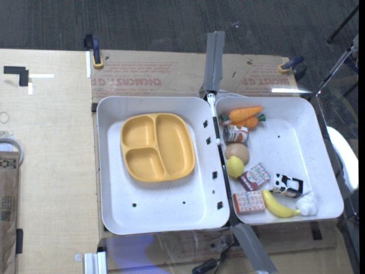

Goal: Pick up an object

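Lying nearest, along front wall of right bin point(322, 153): banana point(279, 205), box point(249, 201) touching its left end, white wad point(308, 204) at its right end. Sitting behind those: b/w pack point(287, 185), small carton point(254, 176). Running up the bin's left wall: lemon point(235, 166), brown ball point(237, 152), can point(236, 134), carrots point(244, 115), all crowding each other. Resting alone in left bin point(105, 170): yellow plate point(157, 147), flat, 3 compartments.

Gripper state: cannot tell. Judging pick as not yet started.

Suggesting b/w pack as target, prob. easiest: sitting near bin middle w/ free space behind and to the right. Coming straight down, closing across its short side. Avoiding the left-wall row, since wall and neighbours are blocking a clean descent there. Skipping plate too: wide, flat, nothing to pinch but the rim. Checking the lift before calling it a grab.
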